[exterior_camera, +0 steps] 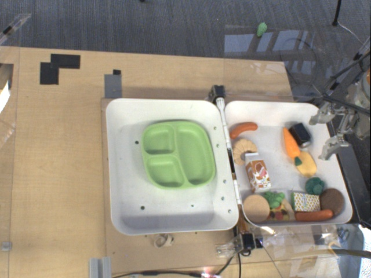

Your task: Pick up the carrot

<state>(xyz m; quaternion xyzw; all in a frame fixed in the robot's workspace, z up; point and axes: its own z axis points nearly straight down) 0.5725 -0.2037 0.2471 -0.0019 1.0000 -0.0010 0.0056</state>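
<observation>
The carrot (291,143) is orange with a small green top and lies at a slant in the right bin (269,119), toward its right side. A black block (299,134) touches its upper right side, and a yellow piece (308,164) lies against its lower end. My gripper (324,133) hovers over the bin's right rim, to the right of the carrot and apart from it. Its two fingers point left and stand open with nothing between them.
The right bin also holds a sausage (243,129), a waffle cookie (244,150), a small carton (258,175), broccoli (315,185), a brown ball (331,200), a second sausage (313,215) and a round bun (255,207). The left bin (127,207) holds a green divided plate (177,154).
</observation>
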